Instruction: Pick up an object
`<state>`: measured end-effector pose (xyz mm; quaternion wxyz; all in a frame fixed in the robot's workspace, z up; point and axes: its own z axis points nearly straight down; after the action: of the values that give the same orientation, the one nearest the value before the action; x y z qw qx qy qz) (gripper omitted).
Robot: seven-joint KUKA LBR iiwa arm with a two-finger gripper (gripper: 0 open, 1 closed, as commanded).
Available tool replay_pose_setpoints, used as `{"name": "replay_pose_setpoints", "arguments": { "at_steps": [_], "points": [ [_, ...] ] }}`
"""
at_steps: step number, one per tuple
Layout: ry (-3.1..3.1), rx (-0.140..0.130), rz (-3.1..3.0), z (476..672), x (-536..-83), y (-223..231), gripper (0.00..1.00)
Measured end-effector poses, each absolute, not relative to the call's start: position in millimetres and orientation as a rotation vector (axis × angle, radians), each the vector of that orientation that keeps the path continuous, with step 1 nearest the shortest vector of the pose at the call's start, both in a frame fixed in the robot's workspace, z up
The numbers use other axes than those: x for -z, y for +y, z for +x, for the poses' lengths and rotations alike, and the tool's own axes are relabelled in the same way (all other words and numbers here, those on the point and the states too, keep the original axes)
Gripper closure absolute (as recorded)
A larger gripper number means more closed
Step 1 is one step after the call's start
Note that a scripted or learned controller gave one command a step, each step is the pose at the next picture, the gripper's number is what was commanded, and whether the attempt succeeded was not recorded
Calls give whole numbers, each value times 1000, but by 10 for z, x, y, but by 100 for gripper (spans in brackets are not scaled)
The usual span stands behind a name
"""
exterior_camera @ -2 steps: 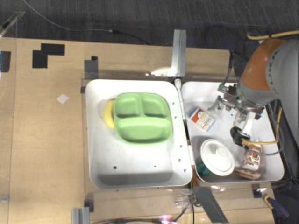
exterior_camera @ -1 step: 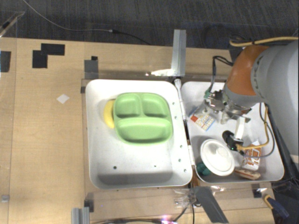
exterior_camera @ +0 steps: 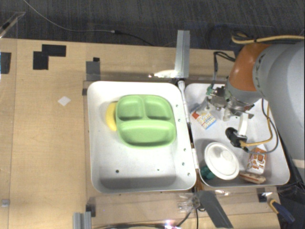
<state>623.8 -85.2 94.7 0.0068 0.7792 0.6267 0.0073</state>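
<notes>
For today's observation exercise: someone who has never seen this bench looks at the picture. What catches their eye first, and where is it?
The bright green divided plate stands out most, lying in the left bin with a yellow object tucked at its left edge. Next comes the grey arm with its orange band, reaching over the right bin, its end effector low near a small printed packet. A round white lid sits toward that bin's front.

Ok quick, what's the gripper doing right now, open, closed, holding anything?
Gripper: over the right bin; open or closed cannot be told.
</notes>
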Motion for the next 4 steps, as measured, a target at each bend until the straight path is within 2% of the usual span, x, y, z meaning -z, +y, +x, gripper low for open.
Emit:
{"name": "replay_pose_setpoints", "arguments": {
  "at_steps": [1,2,3,4],
  "points": [
    [2228,-19,2191,6394,-953,-859,0],
    [2590,-6,1765,6705,-1877,-682,0],
    [2793,-5,1426,6298,-1151,-900,0],
    [2769,4,1506,6707,-963,-918,0]
  ]
}}
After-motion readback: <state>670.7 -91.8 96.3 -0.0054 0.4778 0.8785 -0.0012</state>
